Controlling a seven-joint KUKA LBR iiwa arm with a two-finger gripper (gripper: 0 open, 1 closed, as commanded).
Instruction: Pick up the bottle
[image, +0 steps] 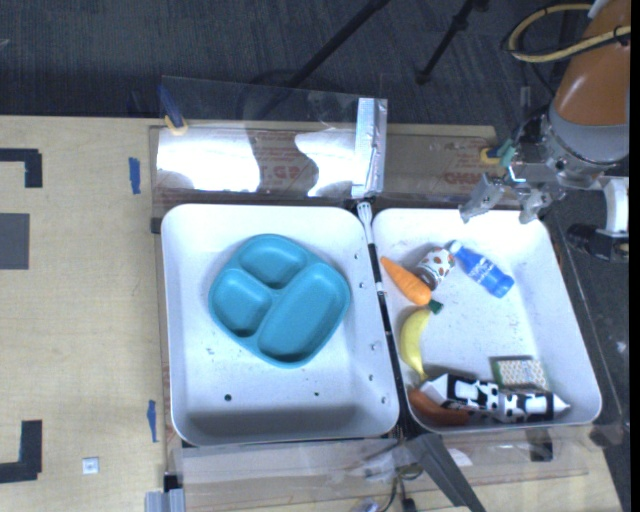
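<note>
Blue plastic bottle (483, 271) lies tilted in right bin (560, 330), beside small cup (435, 266). Prob light, slick, rolls; I'd pinch across mid-body. My gripper (503, 197) hangs open, empty, above bin's far edge.

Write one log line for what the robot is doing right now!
gripper: over right bin's back edge, jaws open, holding nothing | bottle: lying in bin, untouched

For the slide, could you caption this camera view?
Open gripper poised above the right bin's far rim, blue bottle lying below.

Open floor right of bottle (483, 272)
</note>
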